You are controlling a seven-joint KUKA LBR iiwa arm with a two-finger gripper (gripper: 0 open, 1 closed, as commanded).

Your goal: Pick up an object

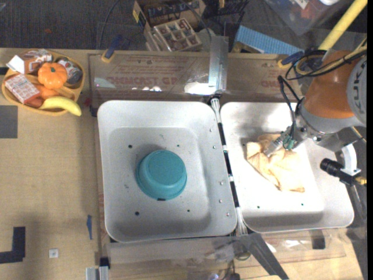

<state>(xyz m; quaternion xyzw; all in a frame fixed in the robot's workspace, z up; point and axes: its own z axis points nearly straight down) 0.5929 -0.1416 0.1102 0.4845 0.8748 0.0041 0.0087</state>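
The wooden bench (pixel 46 174) carries two shallow white bins side by side: the right bin (pixel 332 214) sits right under the gripper (pixel 281 146), the left bin (pixel 111 156) just beyond it. Farther that way, a fruit bowl (pixel 42 86) rests at the bench's far corner.
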